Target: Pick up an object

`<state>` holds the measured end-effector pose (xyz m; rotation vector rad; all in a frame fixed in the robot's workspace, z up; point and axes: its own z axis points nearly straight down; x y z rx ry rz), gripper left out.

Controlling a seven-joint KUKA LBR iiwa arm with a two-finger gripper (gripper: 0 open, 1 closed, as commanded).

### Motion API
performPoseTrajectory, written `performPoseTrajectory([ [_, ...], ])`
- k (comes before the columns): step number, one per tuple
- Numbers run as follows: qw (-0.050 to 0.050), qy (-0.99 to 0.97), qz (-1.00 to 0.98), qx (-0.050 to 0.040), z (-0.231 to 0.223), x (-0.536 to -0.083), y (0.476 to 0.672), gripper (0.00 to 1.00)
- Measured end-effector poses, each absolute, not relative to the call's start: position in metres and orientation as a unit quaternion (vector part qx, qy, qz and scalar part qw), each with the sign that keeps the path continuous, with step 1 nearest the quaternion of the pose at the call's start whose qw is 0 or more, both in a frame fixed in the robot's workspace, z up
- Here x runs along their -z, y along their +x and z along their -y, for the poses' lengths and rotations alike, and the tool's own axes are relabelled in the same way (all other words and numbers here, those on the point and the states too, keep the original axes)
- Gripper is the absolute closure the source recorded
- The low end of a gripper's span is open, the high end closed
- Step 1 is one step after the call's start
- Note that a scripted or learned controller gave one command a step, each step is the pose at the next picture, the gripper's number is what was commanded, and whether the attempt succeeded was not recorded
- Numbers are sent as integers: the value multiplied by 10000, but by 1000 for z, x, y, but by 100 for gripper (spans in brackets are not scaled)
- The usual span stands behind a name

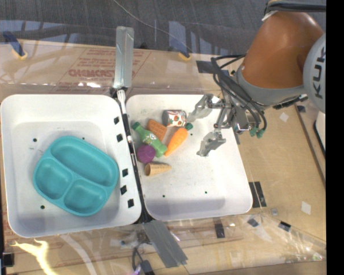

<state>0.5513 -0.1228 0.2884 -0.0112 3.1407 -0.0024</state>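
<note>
My gripper (204, 128) hangs over the upper right part of the right bin (229, 193), with my orange-banded wrist above it toward the right edge of the bench. My two fingers stand wide apart: one fingertip (202, 106) reaches toward the bin's upper wall, the other (209, 145) points down over bare white floor. Nothing sits between them.

The things I could pick lie in a loose cluster at the left side of this same bin, close to the divider between the bins. Nearest my upper finger is a small can (175, 118) with a red and white label, lying on its side just beside that fingertip, though I cannot tell whether they touch. Below it lies a toy carrot (176, 141), orange with a green top, tilted so its tip points down and left. A brownish orange piece (157, 129), perhaps a toy bread roll, rests to the left of the carrot. A green piece (144, 135) runs along the divider side, and a purple round toy (146, 152) sits just under it. An ice cream cone (156, 168), tan and pointed, lies lowest in the cluster, apart from my fingers.

In the left bin (23, 211) rests a teal divided plate (74, 175) with three compartments, set at a slant.
</note>
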Motion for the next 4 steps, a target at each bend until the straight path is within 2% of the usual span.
performPoseTrajectory([
  [1, 19, 1095, -9940, 6, 164, -286, 610, 0],
  [2, 18, 3811, -9245, 5, 192, -290, 639, 0],
  [3, -29, 4959, -8684, 10, 208, -202, 637, 0],
  [4, -3, 6554, -7553, 4, 209, -93, 650, 0],
])
